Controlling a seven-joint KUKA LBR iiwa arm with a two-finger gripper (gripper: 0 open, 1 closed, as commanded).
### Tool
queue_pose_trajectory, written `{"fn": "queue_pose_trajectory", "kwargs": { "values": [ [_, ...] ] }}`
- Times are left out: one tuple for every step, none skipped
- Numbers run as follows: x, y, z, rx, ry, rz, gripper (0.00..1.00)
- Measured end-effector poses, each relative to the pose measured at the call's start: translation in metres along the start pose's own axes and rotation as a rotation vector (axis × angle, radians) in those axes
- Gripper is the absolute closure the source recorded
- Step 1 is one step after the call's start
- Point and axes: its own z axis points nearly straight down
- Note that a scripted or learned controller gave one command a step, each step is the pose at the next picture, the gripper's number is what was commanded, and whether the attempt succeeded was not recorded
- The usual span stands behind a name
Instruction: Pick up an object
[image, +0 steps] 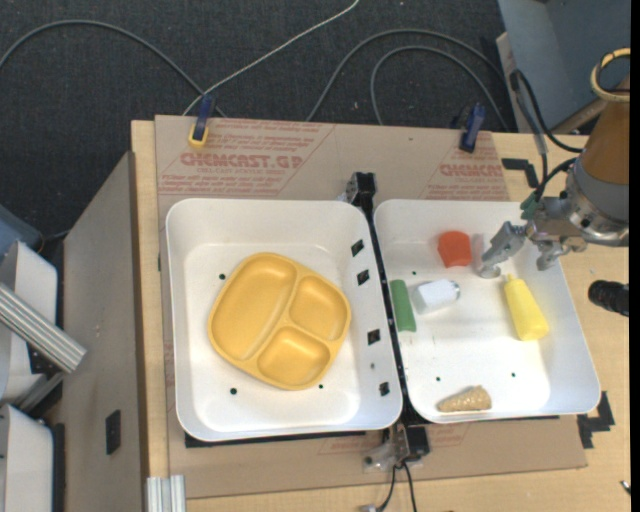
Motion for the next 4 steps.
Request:
{"fn": "queue_pose_trajectory", "kwargs": {
  "values": [
    [0.000, 0.003, -0.008, -0.014, -0.003, -0.003, 0.00],
    [0.008, 0.009, 0.051, -0.009, -0.001, -0.004, 0.00],
    [0.006, 0.012, 0.094, -0.008, -0.001, -0.003, 0.00],
    [0.006, 0.018, 0.121, -0.028, -0.003, -0.006, 0.00]
  ]
}}
